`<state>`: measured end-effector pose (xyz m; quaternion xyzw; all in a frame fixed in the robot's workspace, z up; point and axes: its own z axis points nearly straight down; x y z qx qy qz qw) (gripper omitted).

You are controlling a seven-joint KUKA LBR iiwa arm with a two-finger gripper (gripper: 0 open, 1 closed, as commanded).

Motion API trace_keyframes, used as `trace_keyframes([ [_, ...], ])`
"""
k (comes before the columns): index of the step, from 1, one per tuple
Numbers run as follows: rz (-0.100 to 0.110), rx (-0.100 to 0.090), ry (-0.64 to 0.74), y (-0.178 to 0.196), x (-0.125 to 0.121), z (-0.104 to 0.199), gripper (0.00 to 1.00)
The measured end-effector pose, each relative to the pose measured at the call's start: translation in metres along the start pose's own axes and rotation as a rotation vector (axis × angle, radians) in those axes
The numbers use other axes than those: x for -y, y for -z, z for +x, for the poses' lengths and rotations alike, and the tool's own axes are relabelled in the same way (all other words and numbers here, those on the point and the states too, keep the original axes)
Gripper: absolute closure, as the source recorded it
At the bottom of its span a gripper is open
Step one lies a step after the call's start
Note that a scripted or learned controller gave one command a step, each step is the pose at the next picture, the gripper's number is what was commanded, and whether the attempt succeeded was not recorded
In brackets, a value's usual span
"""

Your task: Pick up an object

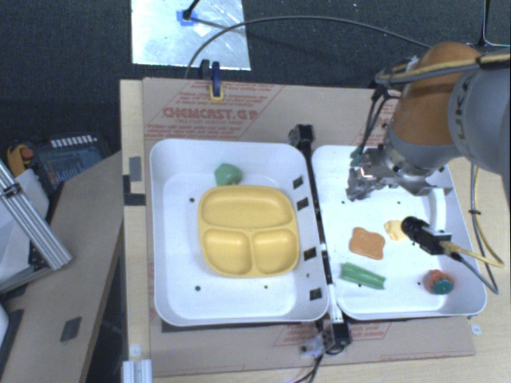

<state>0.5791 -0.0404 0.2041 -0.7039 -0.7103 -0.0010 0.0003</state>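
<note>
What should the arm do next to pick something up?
Probably drop lower and shift toward the orange piece. The gripper sits over bare floor at the back of the right bin, and the orange piece, the nearest thing to it, lies apart from its neighbours.

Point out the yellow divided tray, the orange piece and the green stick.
yellow divided tray point(246, 230): camera view, middle divider, left bin.
orange piece point(367, 243): camera view, its flat top, right bin.
green stick point(362, 275): camera view, mid-length, right bin.

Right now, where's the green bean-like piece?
The green bean-like piece lies in the right bin, near its front-left corner, just below the orange slice and beside the divider between the bins.
</note>
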Motion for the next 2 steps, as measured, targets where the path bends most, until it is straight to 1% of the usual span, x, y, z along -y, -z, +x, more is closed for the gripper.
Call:
trace_keyframes([
  [1, -0.002, -0.001, 0.002, 0.015, -0.004, 0.053, 1.0],
  [2, -0.001, -0.001, 0.002, 0.022, 0.0, 0.108, 1.0],
])
